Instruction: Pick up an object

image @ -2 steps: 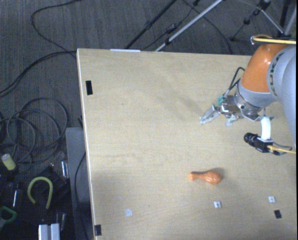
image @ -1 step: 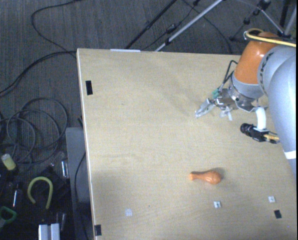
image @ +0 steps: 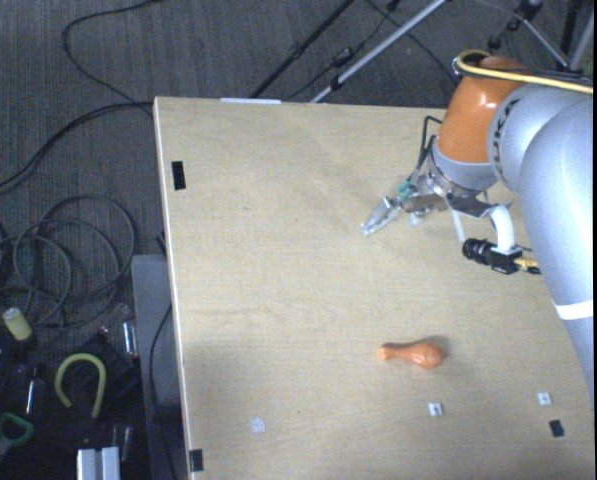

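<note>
A small orange object (image: 415,353), pear-shaped with a narrow neck pointing left, lies on the tan bench surface (image: 278,298) toward the near right. My gripper (image: 376,218) hangs above the bench's middle right, pointing down and left from the orange-banded wrist (image: 473,118). It is well apart from the orange object, up and a little left of it in the view. Nothing shows at its tip.
The grey arm (image: 563,198) fills the right side. Small white tags (image: 435,408) and black marks (image: 179,175) dot the bench. Cables (image: 68,258) and tools lie on the floor at left, beyond the bench's left edge. Stand legs (image: 398,28) cross the floor at the back.
</note>
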You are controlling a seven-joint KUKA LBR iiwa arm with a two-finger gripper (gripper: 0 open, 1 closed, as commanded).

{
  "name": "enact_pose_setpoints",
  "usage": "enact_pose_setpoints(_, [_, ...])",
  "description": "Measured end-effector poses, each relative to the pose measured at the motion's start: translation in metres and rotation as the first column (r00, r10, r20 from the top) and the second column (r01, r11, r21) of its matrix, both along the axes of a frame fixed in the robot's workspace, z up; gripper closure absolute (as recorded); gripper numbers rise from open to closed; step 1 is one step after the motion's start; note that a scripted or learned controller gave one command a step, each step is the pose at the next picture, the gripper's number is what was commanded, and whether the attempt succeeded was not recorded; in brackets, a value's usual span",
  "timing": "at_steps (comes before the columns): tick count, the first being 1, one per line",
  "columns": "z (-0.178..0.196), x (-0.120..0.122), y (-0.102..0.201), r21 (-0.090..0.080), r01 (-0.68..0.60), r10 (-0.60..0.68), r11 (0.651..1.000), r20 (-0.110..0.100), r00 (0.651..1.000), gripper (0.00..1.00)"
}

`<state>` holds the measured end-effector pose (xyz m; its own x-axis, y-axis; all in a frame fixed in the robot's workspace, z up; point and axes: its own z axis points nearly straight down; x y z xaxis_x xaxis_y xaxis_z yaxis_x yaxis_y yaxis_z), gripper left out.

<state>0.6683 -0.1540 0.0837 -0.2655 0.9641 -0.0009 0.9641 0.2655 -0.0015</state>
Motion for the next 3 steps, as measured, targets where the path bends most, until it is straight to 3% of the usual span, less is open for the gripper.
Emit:
enact_pose_setpoints(1, [0.0, 0.0, 0.051, 0.0, -0.023, 0.023, 1.0, 0.0, 1.0, 0.0])
enact_pose_setpoints(2, [0.009, 0.0, 0.052, 0.001, -0.023, 0.023, 1.0, 0.0, 1.0, 1.0])
enact_pose_setpoints(3, [0.194, -0.022, -0.034, -0.001, 0.02, -0.02, 1.0, 0.002, 1.0, 1.0])
